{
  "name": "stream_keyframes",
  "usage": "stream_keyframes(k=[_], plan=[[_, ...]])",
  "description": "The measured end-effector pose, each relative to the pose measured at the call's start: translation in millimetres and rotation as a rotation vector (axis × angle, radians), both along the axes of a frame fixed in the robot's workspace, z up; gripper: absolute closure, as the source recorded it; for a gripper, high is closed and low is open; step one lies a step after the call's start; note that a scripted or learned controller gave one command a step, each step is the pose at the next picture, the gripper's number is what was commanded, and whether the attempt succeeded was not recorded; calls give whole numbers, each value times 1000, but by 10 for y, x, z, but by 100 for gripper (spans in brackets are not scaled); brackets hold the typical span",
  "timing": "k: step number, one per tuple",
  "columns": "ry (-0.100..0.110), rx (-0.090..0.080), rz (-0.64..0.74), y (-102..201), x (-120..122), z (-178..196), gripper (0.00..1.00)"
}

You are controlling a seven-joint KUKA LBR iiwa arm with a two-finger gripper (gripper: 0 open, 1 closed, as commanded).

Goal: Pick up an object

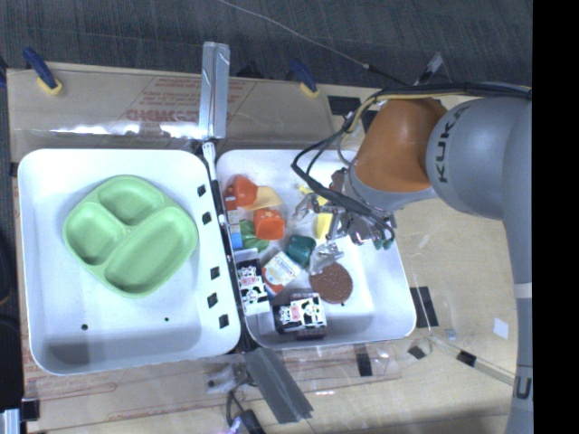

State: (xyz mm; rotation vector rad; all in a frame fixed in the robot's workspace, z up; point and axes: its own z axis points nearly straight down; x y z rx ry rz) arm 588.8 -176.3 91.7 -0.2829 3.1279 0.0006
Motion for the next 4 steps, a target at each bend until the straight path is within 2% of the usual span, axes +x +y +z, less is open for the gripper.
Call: stream_keyframes(k=[1,2,3,4], plan=[[3,1,-51,18,-73,0,0],[4,1,-70,315,-21,-1,0],[2,0,-237,668,-330,2,0],[-1,-1,-376,446,381,10,0]])
